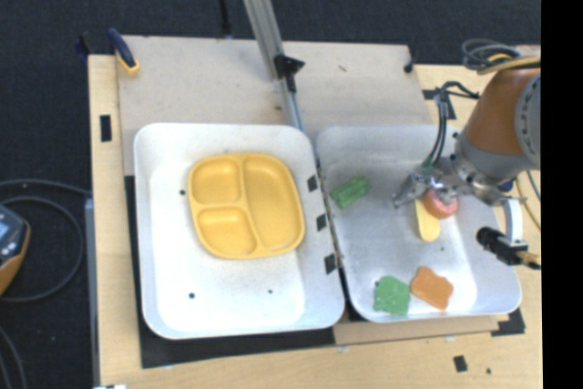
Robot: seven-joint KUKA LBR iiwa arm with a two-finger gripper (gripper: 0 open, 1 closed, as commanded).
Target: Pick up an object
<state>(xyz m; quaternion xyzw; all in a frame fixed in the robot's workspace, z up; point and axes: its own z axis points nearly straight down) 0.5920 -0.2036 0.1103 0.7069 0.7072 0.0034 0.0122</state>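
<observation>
White plastic makes up the two shallow bins on the bench. The left bin holds a yellow divided plate with three compartments, lying flat near the middle. The right bin holds the small things, and the grey arm, with its orange band, reaches into this bin from the right side.

The gripper hangs low over the right half of this bin. From where I stand I cannot tell how the jaws stand or whether anything is between them, because the wrist covers them.

Directly under and just beside the gripper lies a yellow piece, long in shape, something like a banana. Its long axis runs nearly toward the front edge of the bin, away from the gripper. A small pink-red thing touches its upper end, on the side of the arm. I judge the yellow piece to be the thing the arm is going for, since it is the nearest one. For a good grasp, the jaws should probably close across its short width, not along its length.

The other things are well apart from the gripper: a light green block near the left wall, a darker green block and an orange block just beside each other at the front.
</observation>
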